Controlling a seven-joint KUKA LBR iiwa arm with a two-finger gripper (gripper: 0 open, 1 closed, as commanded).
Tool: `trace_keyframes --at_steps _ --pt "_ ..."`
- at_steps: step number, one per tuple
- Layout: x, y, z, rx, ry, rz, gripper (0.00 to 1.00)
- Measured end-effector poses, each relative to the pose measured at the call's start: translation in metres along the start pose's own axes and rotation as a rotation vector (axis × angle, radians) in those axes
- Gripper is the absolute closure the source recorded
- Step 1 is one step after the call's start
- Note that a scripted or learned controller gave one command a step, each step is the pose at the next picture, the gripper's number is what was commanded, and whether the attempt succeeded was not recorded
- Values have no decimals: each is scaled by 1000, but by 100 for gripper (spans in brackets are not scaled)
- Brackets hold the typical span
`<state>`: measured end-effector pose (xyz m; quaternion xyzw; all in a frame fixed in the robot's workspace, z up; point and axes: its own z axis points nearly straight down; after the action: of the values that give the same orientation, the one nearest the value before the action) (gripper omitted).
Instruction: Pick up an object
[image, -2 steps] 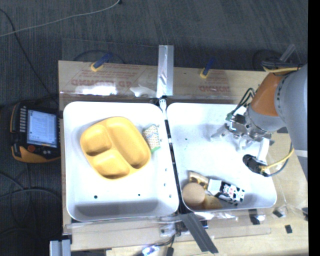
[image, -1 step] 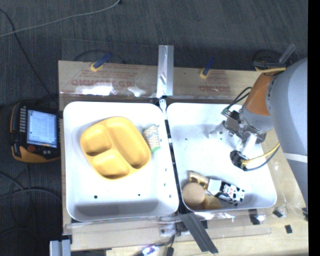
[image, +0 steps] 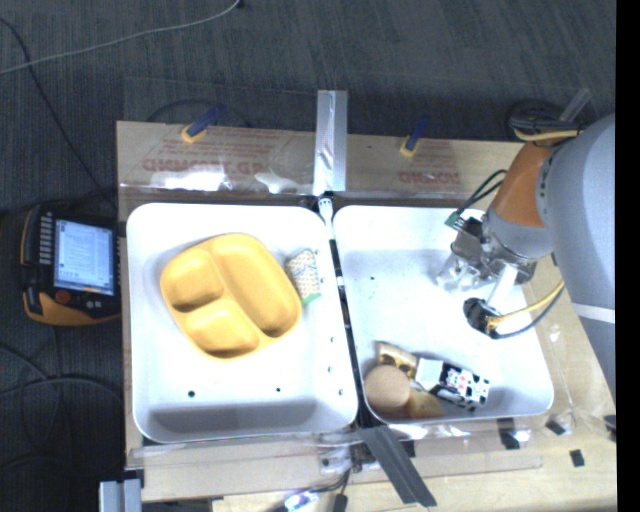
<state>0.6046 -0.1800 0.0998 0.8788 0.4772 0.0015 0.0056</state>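
Camera view: the gripper (image: 455, 275) hangs over bare floor in the right bin (image: 400, 250), its state not discernible. Candidate objects, a brown ball (image: 386, 389) and small box (image: 460, 384), lie clustered against that bin's near wall, well apart from it.

Faint red print is seen on the clear plastic sheet (image: 210, 165) taped along the bench's far edge, but no word, number or brand can be read.
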Motion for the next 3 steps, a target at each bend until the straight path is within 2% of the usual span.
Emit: trace_keyframes --at_steps 1,2,3 --pt "0 -1 -8 3 -3 -2 100" --pt "-54 -24 -131 13 -3 69 100" --pt "-10 -24 -202 13 1 -79 100"
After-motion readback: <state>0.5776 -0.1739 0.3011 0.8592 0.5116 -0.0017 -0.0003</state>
